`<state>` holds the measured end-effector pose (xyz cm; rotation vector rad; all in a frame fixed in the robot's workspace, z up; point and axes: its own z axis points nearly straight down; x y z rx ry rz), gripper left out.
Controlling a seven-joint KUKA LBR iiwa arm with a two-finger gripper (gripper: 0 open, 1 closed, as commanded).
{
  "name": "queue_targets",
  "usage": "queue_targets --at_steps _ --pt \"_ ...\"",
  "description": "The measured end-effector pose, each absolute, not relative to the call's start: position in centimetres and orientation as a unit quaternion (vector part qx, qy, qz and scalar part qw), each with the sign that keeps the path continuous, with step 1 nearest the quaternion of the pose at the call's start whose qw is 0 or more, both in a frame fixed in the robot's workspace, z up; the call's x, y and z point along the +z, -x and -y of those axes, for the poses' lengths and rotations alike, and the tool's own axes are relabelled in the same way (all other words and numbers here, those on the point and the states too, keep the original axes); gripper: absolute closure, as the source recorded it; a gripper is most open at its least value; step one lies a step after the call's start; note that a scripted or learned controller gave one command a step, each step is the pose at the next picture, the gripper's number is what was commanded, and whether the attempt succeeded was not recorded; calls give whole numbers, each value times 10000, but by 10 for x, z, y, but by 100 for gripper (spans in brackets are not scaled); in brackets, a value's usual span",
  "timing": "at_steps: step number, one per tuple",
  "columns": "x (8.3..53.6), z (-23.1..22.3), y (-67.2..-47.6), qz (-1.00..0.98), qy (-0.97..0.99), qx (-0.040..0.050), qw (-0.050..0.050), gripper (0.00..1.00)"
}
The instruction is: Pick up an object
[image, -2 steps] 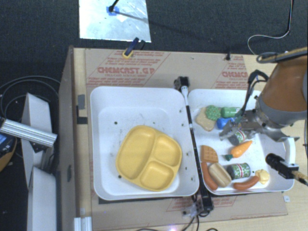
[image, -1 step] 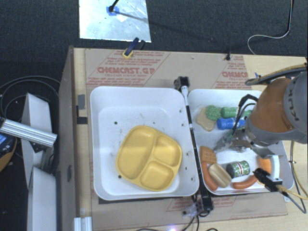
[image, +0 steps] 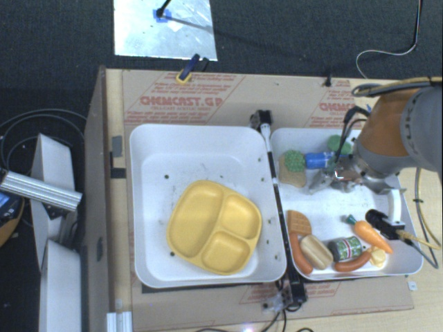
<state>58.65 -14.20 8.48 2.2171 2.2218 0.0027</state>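
Gripper (image: pixel 331 178) low in right bin (image: pixel 408 265), finger state unclear, blue cylindrical object (image: pixel 319 160) just above it, arm (image: pixel 398 130) reaching from right

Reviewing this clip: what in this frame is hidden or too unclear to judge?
- Gripper: small and blurred in the camera view; open or shut cannot be told.
- Blue object: partly behind the gripper, so contact is unclear.
- Green item: mostly hidden by the arm.
- Bottle label: too small to read.
- Arm: cut off by the frame's right edge.
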Motion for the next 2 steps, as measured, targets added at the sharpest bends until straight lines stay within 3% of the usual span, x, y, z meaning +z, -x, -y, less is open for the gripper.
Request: queue_targets --at_steps 1,2 --pt "80 158 -658 -7066 -7071 -171 -195 0" --pt "91 158 -659 -7084 -7054 -167 -184 100"
